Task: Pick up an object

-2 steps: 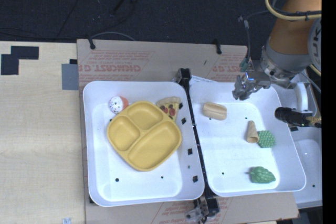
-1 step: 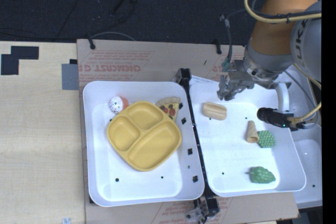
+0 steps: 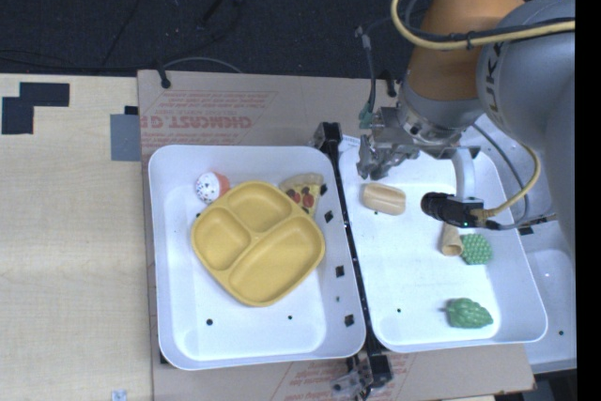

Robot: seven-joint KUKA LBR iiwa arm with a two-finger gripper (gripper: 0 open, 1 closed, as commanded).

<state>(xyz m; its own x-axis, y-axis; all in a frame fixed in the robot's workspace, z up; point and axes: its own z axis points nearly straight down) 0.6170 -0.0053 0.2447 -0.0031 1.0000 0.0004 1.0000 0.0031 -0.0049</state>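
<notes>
My gripper hangs over the far left part of the right bin, its dark fingers pointing down with nothing visible between them. Just below it a tan bread-like roll lies on the bin floor. Further right lie a light green bumpy piece with a tan stub and a darker green leafy toy near the front.
The left bin holds a yellow divided plate, a small white and orange ball and a pizza slice toy. A black divider runs between the bins. The arm fills the upper right.
</notes>
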